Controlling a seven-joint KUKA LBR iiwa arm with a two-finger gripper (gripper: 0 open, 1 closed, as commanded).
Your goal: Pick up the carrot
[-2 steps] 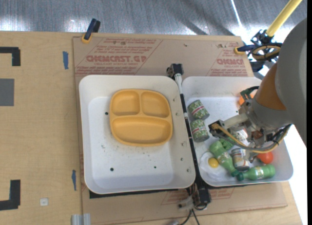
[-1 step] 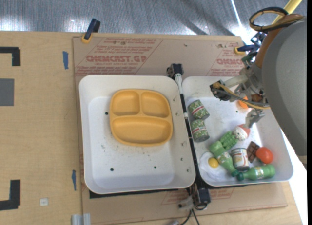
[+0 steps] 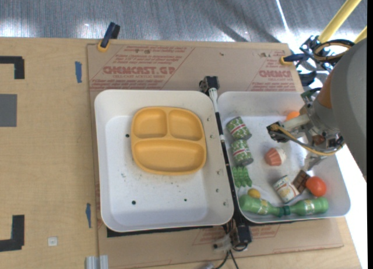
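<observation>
A small orange piece (image 3: 292,114), which looks like the carrot, shows at the back of the right bin (image 3: 345,204), mostly hidden behind the wrist. My gripper (image 3: 310,149) hangs low over the right side of that bin, just in front of the orange piece and right of a red-and-white toy (image 3: 274,157). I see nothing held in it.
The right bin also holds two green cans (image 3: 238,128) (image 3: 242,153), a green bottle (image 3: 303,206), a small can (image 3: 285,188), a tomato (image 3: 316,186), a brown block (image 3: 300,179) and leafy greens (image 3: 242,176). In the left bin (image 3: 111,204) lies a yellow divided plate (image 3: 169,140).
</observation>
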